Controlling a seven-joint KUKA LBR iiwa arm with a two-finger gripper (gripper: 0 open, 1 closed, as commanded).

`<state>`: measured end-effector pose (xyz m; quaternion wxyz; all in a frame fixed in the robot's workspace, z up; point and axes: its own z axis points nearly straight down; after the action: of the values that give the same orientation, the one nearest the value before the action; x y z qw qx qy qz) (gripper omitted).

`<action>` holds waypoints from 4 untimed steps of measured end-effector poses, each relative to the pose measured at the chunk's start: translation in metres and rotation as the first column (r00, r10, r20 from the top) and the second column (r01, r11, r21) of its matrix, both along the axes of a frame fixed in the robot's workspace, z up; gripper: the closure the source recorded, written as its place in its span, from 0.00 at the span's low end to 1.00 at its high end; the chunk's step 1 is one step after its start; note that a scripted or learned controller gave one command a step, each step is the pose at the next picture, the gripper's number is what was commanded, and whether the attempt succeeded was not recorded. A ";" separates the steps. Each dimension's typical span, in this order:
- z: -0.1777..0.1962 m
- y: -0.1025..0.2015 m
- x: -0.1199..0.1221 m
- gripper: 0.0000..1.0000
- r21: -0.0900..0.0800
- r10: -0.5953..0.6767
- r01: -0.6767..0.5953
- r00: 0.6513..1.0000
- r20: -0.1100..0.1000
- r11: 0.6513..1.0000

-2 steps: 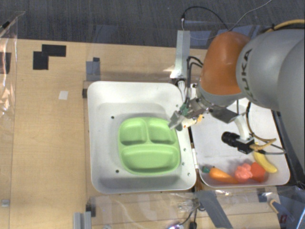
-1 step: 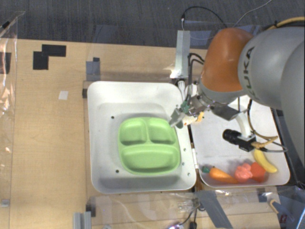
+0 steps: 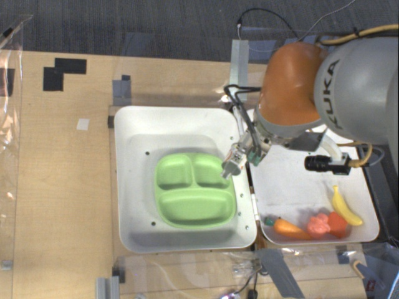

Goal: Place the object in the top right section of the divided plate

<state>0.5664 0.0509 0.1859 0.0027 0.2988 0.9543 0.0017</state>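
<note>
The tool (image 3: 234,164) sits near the middle of the frame, at the right edge of the green divided plate (image 3: 194,190), over or just beside the plate's top right section. It is small and partly blurred against the plate's rim, so how far it is open cannot be told, and nothing can be made out in it with any certainty. A small teal spot shows just to its right on the wrist, but what it is cannot be told.

Behind the tool, the grey arm (image 3: 355,86) with its orange band (image 3: 292,85) reaches in from the upper right of the frame, with black cables looping around the wrist.

The divided plate lies in the left white bin (image 3: 131,185), slightly below the centre of the frame; it has two smaller sections at the top and one wide section below, and all three look bare green.

The right white bin (image 3: 293,192) sits beside it, touching along the shared edge. In its lower part lie a carrot (image 3: 288,227) at the lower left, a pink and red toy food (image 3: 326,225) just right of it, and a yellow banana (image 3: 345,205) near the right wall.

Both bins rest on the wooden counter (image 3: 62,185), which carries black marks at the upper left of the frame.
</note>
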 end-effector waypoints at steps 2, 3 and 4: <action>-0.001 0.008 -0.079 1.00 -0.003 0.578 -0.578 0.816 0.000 0.816; 0.042 -0.051 -0.047 1.00 -0.007 0.650 -0.650 0.760 0.003 0.760; 0.000 -0.082 0.004 1.00 -0.008 0.899 -0.899 0.438 0.000 0.438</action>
<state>0.5700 -0.0313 0.1857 0.0045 -0.2526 0.9676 0.0002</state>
